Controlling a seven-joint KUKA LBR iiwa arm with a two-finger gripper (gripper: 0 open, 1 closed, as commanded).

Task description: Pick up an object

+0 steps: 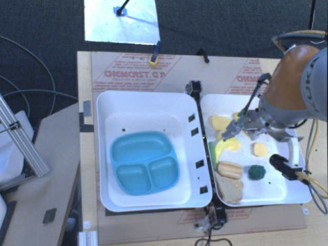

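The tool [231, 129] hovers low in the right bin [277, 195], just above the yellow banana [227, 147] at centre right; whether it is apart or together I cannot tell. The approach seems in hand; next comes a clean descent. The table [128, 68] sits on dark carpet [41, 19]; the left bin [148, 104] holds a blue tray [145, 162].

End effector [231, 130] over right bin [277, 195] food

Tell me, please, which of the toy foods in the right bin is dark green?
The small broccoli-like piece near the bin's front, right of the hot dog bun. The pieces around it are yellow or tan.
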